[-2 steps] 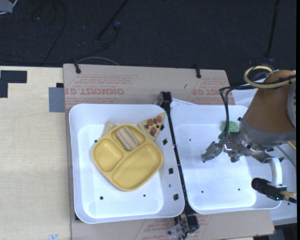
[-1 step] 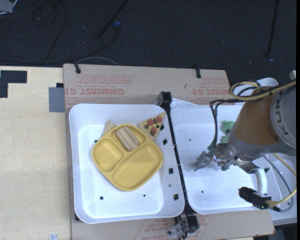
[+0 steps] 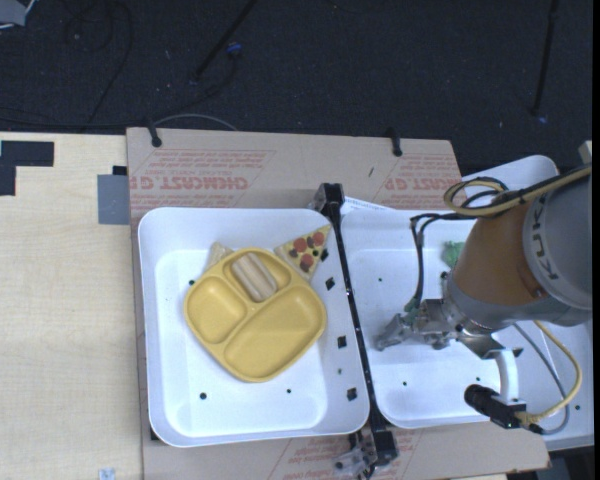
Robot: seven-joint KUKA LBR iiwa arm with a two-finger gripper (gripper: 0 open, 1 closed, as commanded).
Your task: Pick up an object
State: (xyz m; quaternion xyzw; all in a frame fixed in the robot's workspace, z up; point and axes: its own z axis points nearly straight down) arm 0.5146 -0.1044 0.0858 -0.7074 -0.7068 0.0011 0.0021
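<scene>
Left bin (image 3: 170, 268): yellow tray (image 3: 257, 318); gripper (image 3: 392, 334) apart, prob. over right bin (image 3: 400, 408).

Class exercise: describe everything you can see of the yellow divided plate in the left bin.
The yellow divided plate looks like smooth plastic, rounded, with three compartments: two smaller ones toward the top and one larger below. It lies flat and right side up on the floor of the left bin, near the middle. A tan ridged piece rests in its upper right compartment, and a toy pizza slice lies at its upper right rim.
</scene>
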